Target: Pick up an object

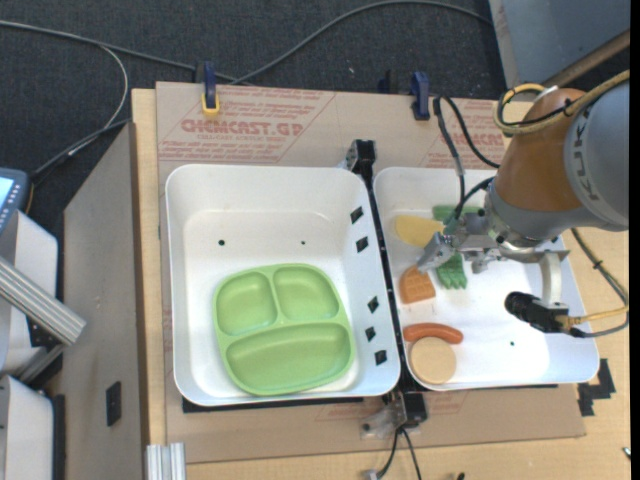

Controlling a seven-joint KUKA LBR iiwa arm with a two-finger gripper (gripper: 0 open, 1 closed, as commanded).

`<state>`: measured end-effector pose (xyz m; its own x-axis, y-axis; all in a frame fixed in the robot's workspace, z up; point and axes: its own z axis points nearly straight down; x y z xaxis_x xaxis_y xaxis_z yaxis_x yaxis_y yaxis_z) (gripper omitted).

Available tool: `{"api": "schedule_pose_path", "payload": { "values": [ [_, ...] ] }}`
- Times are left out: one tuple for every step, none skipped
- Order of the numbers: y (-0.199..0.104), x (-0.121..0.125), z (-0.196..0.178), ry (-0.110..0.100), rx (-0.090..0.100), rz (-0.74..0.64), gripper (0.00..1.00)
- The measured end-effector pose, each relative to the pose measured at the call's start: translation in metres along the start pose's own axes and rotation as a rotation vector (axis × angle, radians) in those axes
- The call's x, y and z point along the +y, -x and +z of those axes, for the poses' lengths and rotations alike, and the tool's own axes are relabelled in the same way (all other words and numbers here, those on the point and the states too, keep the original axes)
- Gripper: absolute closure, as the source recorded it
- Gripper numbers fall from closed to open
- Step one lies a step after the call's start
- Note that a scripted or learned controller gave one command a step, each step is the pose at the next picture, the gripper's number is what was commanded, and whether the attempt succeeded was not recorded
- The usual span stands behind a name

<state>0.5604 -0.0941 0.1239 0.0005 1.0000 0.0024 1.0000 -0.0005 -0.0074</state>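
- I see the end effector (447, 258) low in the right bin (560, 368), its fingers over a green toy (456, 274); I cannot tell how far apart they stand.
- Touching the toy's left side is an orange block (417, 287); a yellow piece (416, 230) lies nearer the worktop's far edge.
- The left bin (190, 268) holds a green divided plate (284, 326).
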Motion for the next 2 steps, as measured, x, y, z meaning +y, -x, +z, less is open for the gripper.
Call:
{"api": "schedule_pose_path", "payload": {
  "values": [
    [-0.002, 0.003, 0.034, 0.009, 0.004, -0.001, 0.0],
    [-0.003, 0.007, 0.019, 0.022, 0.003, -0.003, 1.0]
  ]
}}
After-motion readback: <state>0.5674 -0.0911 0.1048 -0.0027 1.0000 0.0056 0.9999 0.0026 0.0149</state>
